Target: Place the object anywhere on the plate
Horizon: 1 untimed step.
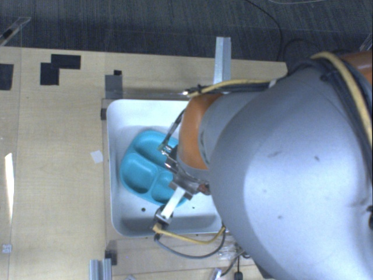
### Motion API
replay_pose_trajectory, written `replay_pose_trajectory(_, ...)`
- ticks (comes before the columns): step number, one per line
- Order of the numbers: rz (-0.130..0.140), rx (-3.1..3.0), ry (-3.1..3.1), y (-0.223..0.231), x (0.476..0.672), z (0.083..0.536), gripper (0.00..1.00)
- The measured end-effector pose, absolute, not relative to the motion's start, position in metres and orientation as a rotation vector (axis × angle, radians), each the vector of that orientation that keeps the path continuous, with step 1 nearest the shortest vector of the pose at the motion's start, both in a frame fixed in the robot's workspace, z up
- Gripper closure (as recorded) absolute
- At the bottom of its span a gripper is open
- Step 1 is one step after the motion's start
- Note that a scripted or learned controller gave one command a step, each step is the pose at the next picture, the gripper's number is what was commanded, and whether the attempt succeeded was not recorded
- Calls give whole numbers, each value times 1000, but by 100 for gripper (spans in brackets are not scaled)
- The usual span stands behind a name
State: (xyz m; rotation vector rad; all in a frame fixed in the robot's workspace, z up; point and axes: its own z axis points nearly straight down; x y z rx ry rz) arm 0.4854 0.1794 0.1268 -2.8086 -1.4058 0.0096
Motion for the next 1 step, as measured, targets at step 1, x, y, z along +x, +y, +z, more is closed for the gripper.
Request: replay_pose_trajectory(1, 10, -2808, -1406, 179, 485, 127, 0)
